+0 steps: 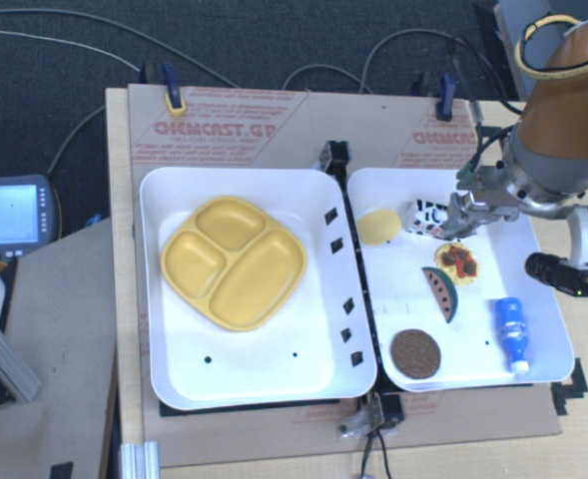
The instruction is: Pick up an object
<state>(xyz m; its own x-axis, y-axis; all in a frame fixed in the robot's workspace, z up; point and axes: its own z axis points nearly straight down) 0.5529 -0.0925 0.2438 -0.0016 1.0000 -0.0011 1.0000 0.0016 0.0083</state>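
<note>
Arm lowered over right bin, jaws set at the black-and-white toy apparently for a grasp; whether spread or pinching cannot be told.

A brown board-topped bench carries two shallow white bins touching side by side: the left bin at nine o'clock, the right bin at three. Two blue clamps grip its twelve o'clock edge.
</note>
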